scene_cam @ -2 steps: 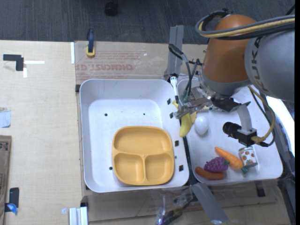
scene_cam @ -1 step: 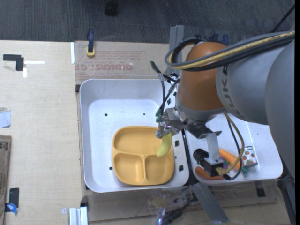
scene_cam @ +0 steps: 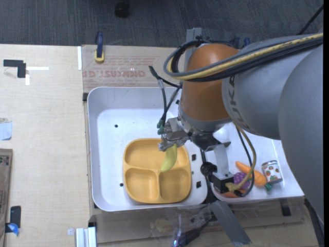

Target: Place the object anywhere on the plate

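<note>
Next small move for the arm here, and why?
Probably open and release. The gripper hangs over the yellow plate, and the yellow-green object dangling from it already overlaps the plate's top compartment and centre divider, so a drop should land it on the plate.

the plate (scene_cam: 150, 178) fills the near middle of the left bin (scene_cam: 103, 138). bare white floor lies open behind it and along its left side. the arm (scene_cam: 257, 86) blocks the bin's right side, with the gripper (scene_cam: 168, 144) low over the plate's right edge. the right bin (scene_cam: 293, 187) is crowded with a carrot (scene_cam: 249, 171), grapes (scene_cam: 239, 178) and a small can (scene_cam: 271, 172).
</note>
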Robot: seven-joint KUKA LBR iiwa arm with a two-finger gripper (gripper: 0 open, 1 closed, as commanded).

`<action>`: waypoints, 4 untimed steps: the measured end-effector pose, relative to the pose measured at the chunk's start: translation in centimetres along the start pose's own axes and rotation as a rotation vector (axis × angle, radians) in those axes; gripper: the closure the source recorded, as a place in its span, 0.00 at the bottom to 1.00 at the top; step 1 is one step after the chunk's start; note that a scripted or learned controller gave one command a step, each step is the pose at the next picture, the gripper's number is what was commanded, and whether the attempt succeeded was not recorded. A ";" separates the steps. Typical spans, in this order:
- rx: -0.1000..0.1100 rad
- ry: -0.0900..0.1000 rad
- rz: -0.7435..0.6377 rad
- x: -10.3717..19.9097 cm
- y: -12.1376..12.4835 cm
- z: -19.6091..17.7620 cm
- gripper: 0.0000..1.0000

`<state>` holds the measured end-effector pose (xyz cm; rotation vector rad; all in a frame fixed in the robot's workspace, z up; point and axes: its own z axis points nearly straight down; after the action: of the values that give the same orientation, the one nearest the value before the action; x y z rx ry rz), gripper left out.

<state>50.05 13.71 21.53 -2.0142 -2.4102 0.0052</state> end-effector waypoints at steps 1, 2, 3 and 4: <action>0.000 0.000 -0.067 2.9 -1.0 -0.6 1.00; 0.001 0.000 -0.050 2.8 -0.2 -0.4 1.00; 0.001 0.000 -0.061 -0.7 -0.7 0.2 1.00; 0.001 0.000 -0.115 1.3 1.1 -1.2 1.00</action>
<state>50.86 15.19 22.76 -1.8721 -2.5218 0.0065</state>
